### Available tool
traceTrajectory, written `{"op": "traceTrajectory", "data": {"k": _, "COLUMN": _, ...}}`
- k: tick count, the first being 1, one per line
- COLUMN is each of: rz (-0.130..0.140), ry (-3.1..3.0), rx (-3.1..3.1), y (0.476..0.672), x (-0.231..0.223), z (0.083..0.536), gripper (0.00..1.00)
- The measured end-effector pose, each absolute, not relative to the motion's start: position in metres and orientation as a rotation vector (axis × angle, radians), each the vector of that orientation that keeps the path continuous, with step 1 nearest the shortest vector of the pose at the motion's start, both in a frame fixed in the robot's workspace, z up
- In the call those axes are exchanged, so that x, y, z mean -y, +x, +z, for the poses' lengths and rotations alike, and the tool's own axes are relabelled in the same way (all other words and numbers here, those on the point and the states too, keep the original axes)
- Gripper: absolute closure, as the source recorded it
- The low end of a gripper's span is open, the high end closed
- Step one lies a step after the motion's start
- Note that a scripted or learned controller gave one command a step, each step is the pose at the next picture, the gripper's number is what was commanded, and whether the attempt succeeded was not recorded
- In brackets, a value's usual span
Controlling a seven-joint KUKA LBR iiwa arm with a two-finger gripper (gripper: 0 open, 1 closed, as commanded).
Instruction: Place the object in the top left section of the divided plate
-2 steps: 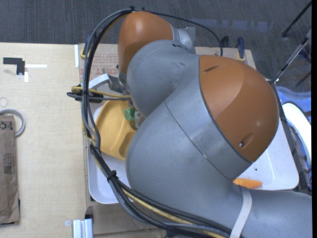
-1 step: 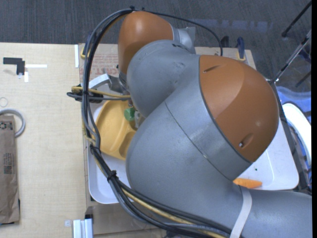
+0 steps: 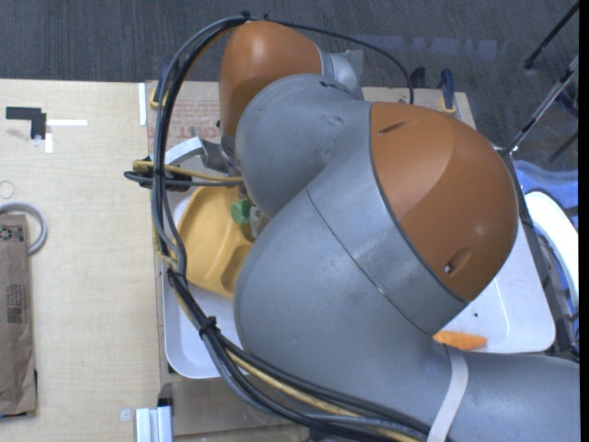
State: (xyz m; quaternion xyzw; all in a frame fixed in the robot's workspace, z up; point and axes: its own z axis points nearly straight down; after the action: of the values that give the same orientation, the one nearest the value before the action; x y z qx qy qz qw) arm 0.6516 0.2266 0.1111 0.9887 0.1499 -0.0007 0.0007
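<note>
The arm (image 3: 368,274), grey with orange caps, fills most of the camera view. It enters from the lower right, and its thick links rise toward the camera and bend over toward the upper left, above the bins. One orange cap (image 3: 442,201) sits on the nearest joint at right of centre; a second orange cap (image 3: 267,63) shows on the link beyond it, near the top. Black cables (image 3: 170,99) loop from the upper link down the arm's left side and run along its lower edge. The wrist and jaws lie beneath the arm's own body, so whether the jaws stand wide, narrow or closed on anything cannot be told.

The desk (image 3: 83,247) is of pale wood and extends to the left. On it, a white bin (image 3: 184,348) shows at the arm's left edge, and a bare part of the second white bin (image 3: 515,311) shows at lower right.

The divided plate (image 3: 207,242), yellow, lies in the left bin, its right part covered by the arm. A small green object (image 3: 241,213) shows at the plate's right edge, just beside the arm; which section it occupies cannot be told.

A small orange object (image 3: 460,341) lies in the right bin, close against the arm.

A brown paper packet (image 3: 17,311) rests at the desk's left margin.
</note>
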Motion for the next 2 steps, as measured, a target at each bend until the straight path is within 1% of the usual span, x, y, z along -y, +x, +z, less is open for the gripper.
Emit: {"op": "traceTrajectory", "data": {"k": 2, "rz": -0.002, "ry": 3.105, "rx": -0.471, "y": 0.6516, "x": -0.2266, "z": 0.1111, "gripper": 0.00}}
